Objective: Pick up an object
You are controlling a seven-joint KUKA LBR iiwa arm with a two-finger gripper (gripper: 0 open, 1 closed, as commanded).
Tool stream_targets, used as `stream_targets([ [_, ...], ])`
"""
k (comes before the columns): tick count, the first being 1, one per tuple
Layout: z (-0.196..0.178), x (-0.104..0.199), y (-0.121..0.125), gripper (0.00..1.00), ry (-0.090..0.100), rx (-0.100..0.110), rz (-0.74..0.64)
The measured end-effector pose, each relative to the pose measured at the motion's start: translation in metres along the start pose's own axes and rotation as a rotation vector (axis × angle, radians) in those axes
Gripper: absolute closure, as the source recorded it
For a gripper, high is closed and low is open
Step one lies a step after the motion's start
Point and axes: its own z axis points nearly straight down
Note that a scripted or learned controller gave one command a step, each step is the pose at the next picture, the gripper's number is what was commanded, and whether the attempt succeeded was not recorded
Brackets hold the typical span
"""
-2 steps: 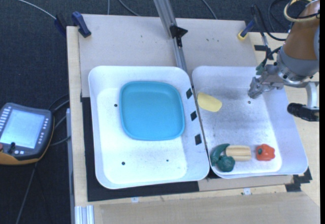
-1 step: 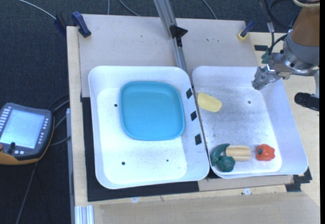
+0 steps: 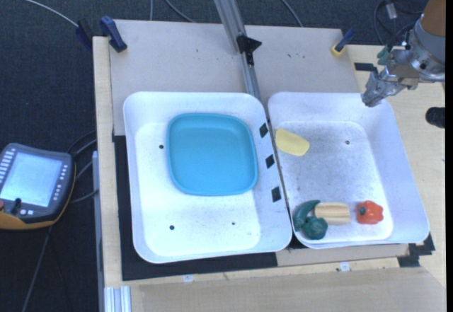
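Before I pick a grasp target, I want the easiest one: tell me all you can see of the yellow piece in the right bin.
The yellow piece is a small, smooth, rounded lump, pale yellow, plastic-looking, perhaps toy food. It lies flat, its long side slanting slightly, at the upper left of the right bin, close to the wall shared with the left bin. Nothing touches it; the green, tan and red items sit apart along the bin's near edge.

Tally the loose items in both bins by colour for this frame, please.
Blue: 1, plate, left bin
Yellow: 1, piece, right bin
Green: 1, item
Tan: 1, block
Red: 1, item
Total: 5
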Motion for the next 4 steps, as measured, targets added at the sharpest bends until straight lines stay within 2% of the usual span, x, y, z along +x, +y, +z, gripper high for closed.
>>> stream_targets([
  [3,0.021,0.175,-0.009,1.00,0.002,0.005,-0.004],
  [4,0.011,0.230,-0.014,1.00,0.002,0.004,-0.003],
])
